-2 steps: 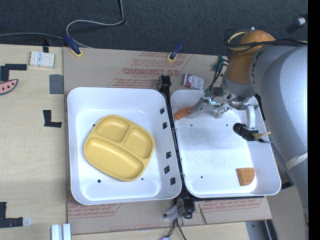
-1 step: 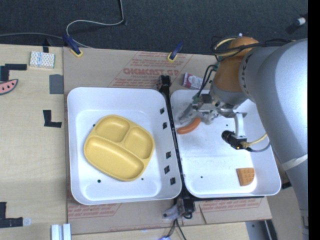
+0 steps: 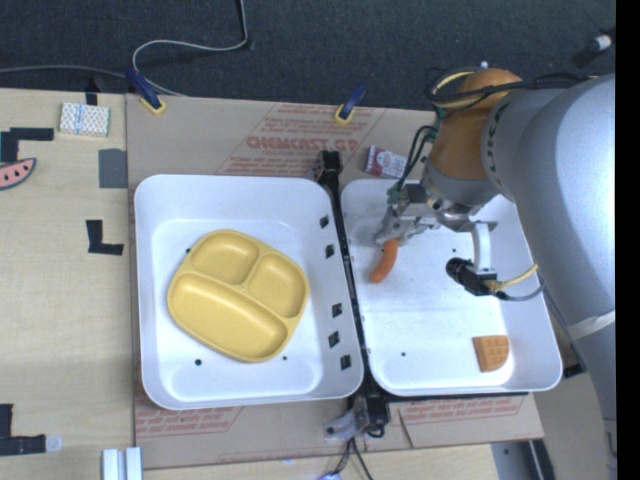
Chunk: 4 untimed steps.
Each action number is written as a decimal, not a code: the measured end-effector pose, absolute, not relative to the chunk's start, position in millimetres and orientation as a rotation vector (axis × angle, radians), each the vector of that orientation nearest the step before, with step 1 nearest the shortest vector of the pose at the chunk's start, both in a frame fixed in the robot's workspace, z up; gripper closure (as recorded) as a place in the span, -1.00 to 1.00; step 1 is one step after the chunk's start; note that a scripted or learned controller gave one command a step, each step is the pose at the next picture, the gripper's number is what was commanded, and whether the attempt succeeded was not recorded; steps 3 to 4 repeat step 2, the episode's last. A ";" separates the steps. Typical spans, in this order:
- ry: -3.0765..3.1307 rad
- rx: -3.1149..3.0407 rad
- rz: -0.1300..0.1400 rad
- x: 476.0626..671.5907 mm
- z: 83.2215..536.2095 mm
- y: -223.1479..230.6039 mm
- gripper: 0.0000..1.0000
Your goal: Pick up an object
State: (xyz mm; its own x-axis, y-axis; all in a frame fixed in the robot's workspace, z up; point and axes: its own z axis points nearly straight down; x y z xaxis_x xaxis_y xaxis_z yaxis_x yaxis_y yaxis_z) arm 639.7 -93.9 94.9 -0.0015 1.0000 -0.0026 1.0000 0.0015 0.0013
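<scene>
A small orange sausage-shaped piece [image 3: 383, 262] lies tilted in the left part of the right bin [image 3: 430, 368]. My gripper [image 3: 402, 224] sits directly above its upper end, touching or nearly touching it. A tan waffle-like square [image 3: 490, 352] rests in the right bin's near right corner, well apart from the gripper. A yellow divided plate [image 3: 238, 294] lies in the left bin [image 3: 160, 368].
The grey arm with its orange band [image 3: 470, 138] covers the right bin's far right side, and a black cable fitting [image 3: 472, 274] hangs off it. A small packet [image 3: 383, 161] lies on the cardboard behind the bins. A black divider [image 3: 340, 268] runs between the bins.
</scene>
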 end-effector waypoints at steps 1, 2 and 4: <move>2.226 2.218 0.001 580.0 184.4 -3.2 1.00; 2.226 2.221 -0.001 490.1 225.4 11.3 1.00; 2.226 2.221 -0.001 490.1 225.4 11.3 1.00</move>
